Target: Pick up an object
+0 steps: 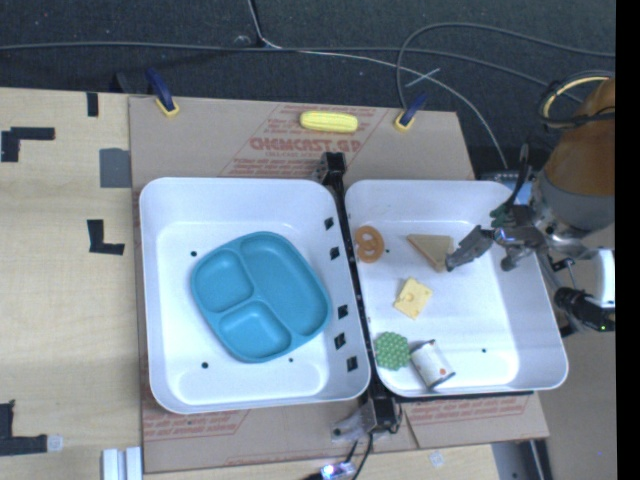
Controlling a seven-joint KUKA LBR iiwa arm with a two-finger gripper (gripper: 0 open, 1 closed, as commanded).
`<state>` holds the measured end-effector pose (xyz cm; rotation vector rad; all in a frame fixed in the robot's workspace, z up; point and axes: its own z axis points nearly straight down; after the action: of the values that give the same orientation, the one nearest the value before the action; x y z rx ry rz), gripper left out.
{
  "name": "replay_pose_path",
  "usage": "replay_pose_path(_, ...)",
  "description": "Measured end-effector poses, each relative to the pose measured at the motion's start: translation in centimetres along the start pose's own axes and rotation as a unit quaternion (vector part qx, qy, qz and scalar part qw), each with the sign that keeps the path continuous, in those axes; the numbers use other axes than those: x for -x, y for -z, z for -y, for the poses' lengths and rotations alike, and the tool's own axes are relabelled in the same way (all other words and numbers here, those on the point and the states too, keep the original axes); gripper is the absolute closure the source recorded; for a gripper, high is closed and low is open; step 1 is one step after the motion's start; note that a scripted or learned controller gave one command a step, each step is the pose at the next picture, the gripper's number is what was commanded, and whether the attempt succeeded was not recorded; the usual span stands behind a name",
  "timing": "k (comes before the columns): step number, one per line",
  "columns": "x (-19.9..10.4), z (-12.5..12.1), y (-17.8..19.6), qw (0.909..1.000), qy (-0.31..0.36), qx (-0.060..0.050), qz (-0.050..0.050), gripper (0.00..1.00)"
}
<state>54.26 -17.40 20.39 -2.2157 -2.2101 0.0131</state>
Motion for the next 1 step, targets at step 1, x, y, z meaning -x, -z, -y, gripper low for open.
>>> replay_pose_path(1,-0.02,-0.30,0.71,1.0000,0.002,0.006,0.001,0.00)
